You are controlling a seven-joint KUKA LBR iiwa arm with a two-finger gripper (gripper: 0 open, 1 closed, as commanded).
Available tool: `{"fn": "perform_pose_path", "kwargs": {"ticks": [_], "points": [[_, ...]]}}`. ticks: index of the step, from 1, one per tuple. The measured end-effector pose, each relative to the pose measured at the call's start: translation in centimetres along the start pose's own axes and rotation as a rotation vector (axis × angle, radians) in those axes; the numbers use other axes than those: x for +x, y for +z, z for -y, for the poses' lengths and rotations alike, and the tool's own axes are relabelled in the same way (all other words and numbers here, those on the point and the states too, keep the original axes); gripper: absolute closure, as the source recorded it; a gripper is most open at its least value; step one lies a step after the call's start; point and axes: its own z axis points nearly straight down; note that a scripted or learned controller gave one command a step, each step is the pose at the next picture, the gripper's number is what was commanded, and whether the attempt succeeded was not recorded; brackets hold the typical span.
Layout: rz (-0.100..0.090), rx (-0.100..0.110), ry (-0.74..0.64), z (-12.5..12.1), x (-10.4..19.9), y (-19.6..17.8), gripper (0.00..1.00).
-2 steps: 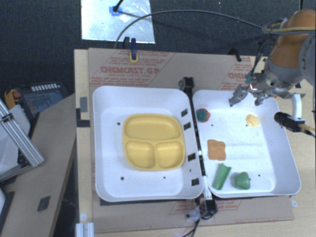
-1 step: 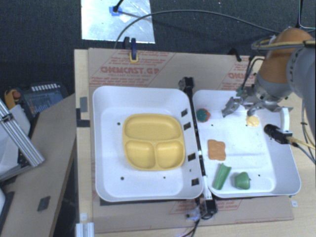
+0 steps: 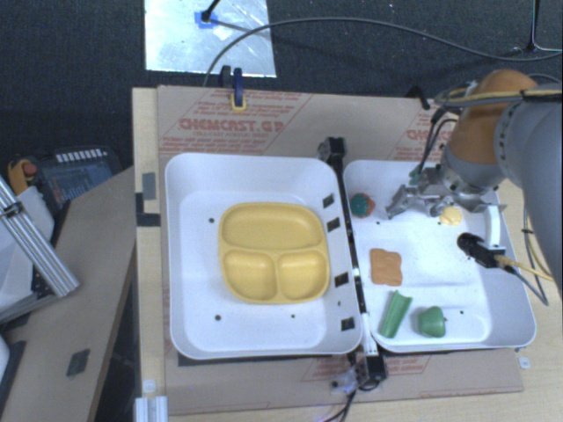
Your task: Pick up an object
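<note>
Objects are scattered in the right-hand bin (image 3: 510,328) (five in all): one teal-and-red ball (image 3: 361,204), one flat orange-brown slab (image 3: 385,266), one green stick (image 3: 395,313), one green lump (image 3: 431,322) and one pale yellow piece (image 3: 450,216). The claw (image 3: 403,202) is seen over the bin's far part, between ball and yellow piece; whether it is apart or together cannot be told. One yellow three-part tray (image 3: 271,251) is held in the left-hand bin (image 3: 189,323). Both bins are carried on a bench (image 3: 145,262) covered with brown printed board (image 3: 264,121); dark carpet (image 3: 70,60) is seen beyond.
</note>
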Motion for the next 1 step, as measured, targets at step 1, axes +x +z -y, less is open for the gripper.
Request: {"fn": "perform_pose_path", "kwargs": {"ticks": [1], "points": [[0.001, -0.005, 0.000, -0.17, -0.03, -1.35, 1.00]]}}
